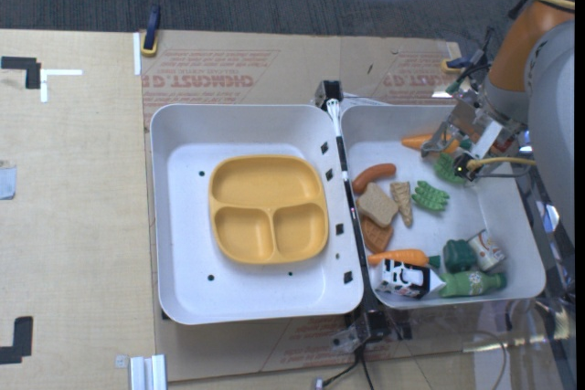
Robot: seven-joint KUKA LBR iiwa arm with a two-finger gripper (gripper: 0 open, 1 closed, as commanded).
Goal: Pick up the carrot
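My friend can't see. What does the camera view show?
The gripper hangs at the right bin's far edge, by an orange carrot. More toy food fills that bin. The left bin holds a yellow divided plate.

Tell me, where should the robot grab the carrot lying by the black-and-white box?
Probably around the middle of the carrot, coming straight down from above and squeezing across its thin width. It lies flat and long, left to right, and the black-and-white box crowds its near side, so a sideways approach looks blocked.
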